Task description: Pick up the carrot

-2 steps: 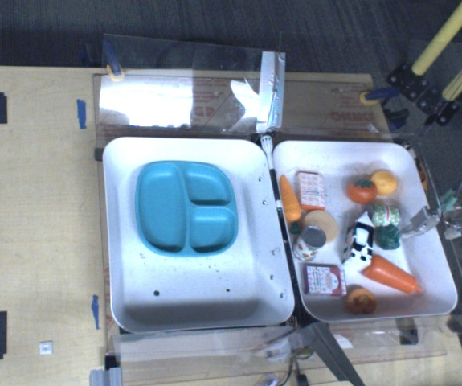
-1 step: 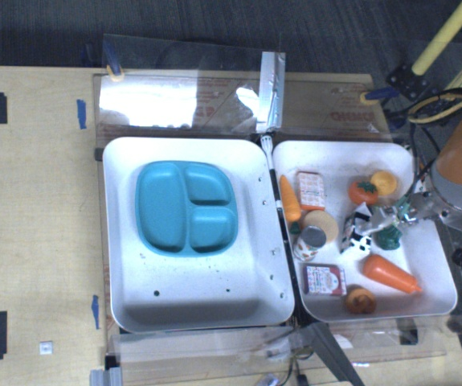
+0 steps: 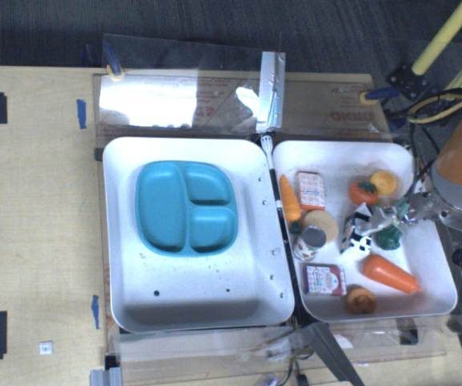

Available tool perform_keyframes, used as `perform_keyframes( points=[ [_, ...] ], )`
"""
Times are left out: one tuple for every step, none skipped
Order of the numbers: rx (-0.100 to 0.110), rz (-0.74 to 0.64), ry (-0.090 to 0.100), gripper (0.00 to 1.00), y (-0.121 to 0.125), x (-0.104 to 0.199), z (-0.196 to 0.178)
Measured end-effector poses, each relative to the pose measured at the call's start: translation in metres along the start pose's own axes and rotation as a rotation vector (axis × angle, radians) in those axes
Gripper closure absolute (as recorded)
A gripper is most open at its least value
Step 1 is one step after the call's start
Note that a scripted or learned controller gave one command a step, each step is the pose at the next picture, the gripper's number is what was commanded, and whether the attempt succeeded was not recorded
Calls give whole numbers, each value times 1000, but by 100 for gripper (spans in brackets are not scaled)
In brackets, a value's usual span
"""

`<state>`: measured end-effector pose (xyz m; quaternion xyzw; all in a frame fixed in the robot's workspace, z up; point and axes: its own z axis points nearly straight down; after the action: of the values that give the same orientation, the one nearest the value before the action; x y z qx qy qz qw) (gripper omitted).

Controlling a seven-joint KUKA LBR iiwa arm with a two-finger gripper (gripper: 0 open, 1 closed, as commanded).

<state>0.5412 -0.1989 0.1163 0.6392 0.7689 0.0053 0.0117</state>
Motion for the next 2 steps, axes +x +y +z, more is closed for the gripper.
perform_keyframes(
  points=[
    [18,96,7,0,64,-37,-82],
    [17,193,5,0,98,-36,-172]
  ],
)
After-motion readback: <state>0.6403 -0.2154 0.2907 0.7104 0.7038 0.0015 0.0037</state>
